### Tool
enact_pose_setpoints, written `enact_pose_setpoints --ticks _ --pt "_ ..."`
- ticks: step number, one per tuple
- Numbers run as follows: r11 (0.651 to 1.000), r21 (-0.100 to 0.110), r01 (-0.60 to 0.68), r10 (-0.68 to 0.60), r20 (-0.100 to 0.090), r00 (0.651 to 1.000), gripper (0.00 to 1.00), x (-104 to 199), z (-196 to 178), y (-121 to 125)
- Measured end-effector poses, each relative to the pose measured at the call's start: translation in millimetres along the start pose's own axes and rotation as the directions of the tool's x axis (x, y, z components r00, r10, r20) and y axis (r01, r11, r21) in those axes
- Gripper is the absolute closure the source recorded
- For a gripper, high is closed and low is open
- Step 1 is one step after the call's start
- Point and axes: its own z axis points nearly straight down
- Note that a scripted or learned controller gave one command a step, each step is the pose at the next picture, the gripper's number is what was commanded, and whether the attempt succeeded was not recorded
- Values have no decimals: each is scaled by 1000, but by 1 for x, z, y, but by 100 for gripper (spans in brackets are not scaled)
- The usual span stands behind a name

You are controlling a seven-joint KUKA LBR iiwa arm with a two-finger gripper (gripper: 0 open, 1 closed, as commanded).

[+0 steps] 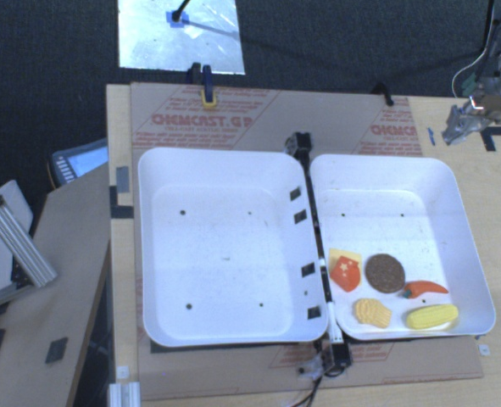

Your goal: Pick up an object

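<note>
**Ops:** Status? Where are you?

**Arm:** My gripper point(464, 126) hangs over the bare bench, just past the far right corner of the right bin point(462, 195). I'm outside its rim, not over the inside of it.

**Ops:** Grip state?

**Arm:** Can't tell. It's too small and blurred in this view to say whether it's released, clenched or grasping anything.

**Ops:** Targets?

**Arm:** Five, all in the right bin, clustered at its near end, well apart from me. From me they sit down-view and a bit left. Closest is the brown disc point(385, 272). Left of it, hard by the wall shared with the left bin point(225, 253), is a yellow-and-red wedge point(345, 270). The red chili point(424, 289) is just right of the disc, most nearly straight below me in the view. It looks to touch the disc, or nearly so.

**Ops:** The other two?

**Arm:** Farthest from me, by the near rim: the yellow corn cob point(431, 316) just beyond the chili, and the ridged yellow piece point(372, 313) left of the cob, beyond the disc. All five lie flat on the bin floor.

**Ops:** Surroundings?

**Arm:** Both bins sit on a board printed CHEMCAST point(203, 119). A yellow-and-blue clamp point(206, 86) is on its far edge, well to my left. A silver sheet point(180, 22) lies farther off, past the clamp.
</note>
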Motion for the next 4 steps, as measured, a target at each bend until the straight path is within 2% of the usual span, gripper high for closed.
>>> enact_pose_setpoints --ticks 1,4 --pt "1000 2 3 -3 -1 1000 100 1 -22 0" --pt "1000 3 6 -6 0 1000 100 1 -44 0"
